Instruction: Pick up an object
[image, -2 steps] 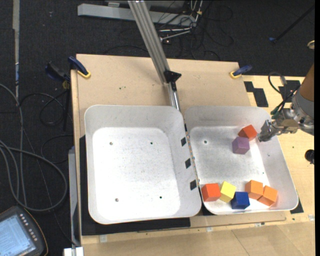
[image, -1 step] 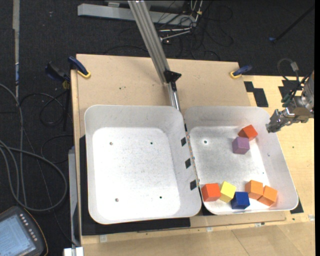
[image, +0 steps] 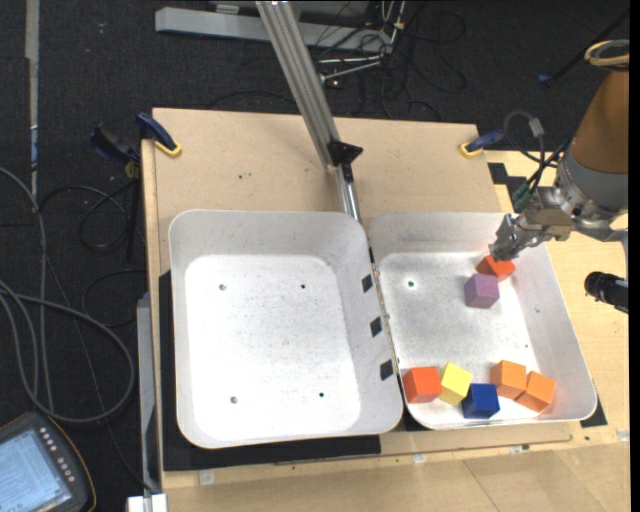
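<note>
Looking down, we see the gripper (image: 503, 250) low in the right bin (image: 560, 330), touching an orange block (image: 494, 266); finger spread we cannot tell. A purple cube (image: 482, 290) sits just beside.

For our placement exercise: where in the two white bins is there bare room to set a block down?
The left white bin has a bare floor throughout. In the right white bin, the middle is free, between the purple cube and the front row around the yellow cube. The pincer crowds the back corner.
</note>
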